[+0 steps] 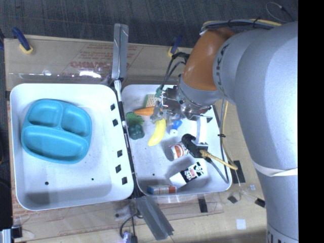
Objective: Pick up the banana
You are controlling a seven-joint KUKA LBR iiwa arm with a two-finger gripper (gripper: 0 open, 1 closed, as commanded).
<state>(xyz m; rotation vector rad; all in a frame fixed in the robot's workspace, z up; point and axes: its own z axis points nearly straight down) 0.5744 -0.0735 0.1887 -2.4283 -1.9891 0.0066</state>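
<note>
Two white bins are seen on the worktop (61, 54): the left bin (30, 186) holds one blue divided plate (55, 130), the right bin (152, 173) several items. One banana (157, 132) lies in the right bin's upper middle, its long axis running from lower left to upper right, its upper end under the jaws (163, 107). Beside it, one carrot (145, 112) and one green object (135, 125) are seen. How the jaws stand cannot be told.

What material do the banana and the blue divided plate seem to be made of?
Banana: probably plastic, a toy; its yellow is uniform and smooth, without spots. Blue divided plate: likely moulded plastic with a matte to satin finish; it has rounded compartment edges and soft highlights. Neither can be confirmed from sight.
</note>
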